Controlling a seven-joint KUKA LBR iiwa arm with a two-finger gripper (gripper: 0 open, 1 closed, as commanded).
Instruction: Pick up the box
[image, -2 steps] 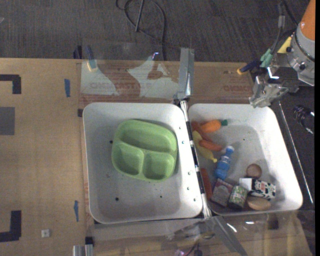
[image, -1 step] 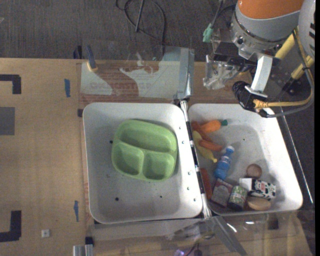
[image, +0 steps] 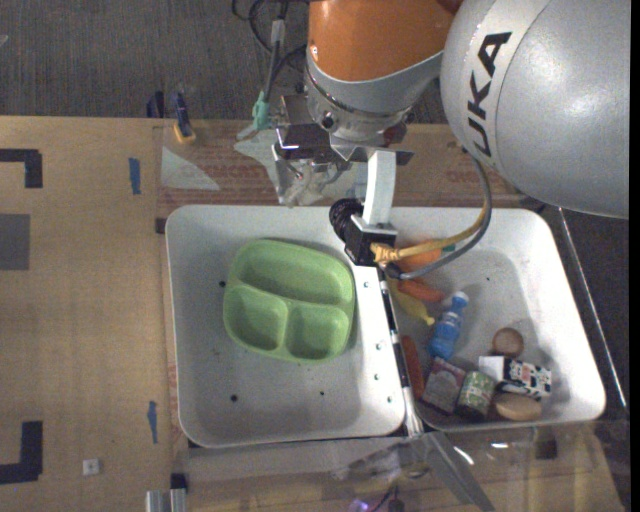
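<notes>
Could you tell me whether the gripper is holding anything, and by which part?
It cannot be told: the gripper hangs by the far rim of the left bin, its grasp too blurred to read.

Lime-green tray (image: 290, 310) glows in the white left bin (image: 190, 300); at lower right, a blue bottle (image: 447, 335), an orange toy (image: 418, 291), and a black-and-white patterned box (image: 524, 377).

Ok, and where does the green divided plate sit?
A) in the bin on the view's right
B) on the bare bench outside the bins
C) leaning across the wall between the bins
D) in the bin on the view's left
D: the green plate lies flat on the floor of the left-hand bin, while the blue bottle and other small things lie in the other bin.
</notes>
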